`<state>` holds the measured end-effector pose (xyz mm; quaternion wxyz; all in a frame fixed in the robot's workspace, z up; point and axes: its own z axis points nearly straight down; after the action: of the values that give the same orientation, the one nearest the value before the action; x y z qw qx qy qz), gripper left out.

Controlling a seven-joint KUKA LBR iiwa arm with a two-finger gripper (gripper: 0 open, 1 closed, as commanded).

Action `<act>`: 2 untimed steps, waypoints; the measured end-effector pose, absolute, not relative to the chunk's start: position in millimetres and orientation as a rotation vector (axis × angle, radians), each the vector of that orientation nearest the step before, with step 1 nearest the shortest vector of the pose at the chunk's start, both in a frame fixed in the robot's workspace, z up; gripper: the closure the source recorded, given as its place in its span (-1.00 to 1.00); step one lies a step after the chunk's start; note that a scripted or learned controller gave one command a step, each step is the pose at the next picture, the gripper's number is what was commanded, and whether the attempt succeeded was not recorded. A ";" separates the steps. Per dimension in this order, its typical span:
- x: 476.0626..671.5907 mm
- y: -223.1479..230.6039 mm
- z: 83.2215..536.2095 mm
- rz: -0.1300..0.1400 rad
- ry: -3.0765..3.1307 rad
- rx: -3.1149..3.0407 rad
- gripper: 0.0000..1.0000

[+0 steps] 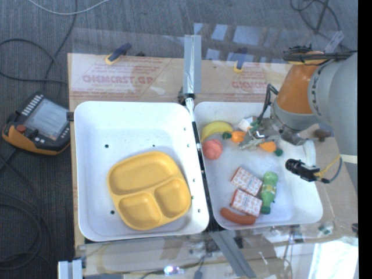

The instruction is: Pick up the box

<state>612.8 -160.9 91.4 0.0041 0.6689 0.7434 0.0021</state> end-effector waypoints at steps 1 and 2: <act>613.6 -149.8 91.5 0.017 2.352 2.094 -1.00; 538.0 -133.4 90.9 0.009 2.303 2.119 -1.00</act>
<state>538.0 -133.4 90.9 0.0063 0.6771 0.7359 0.0029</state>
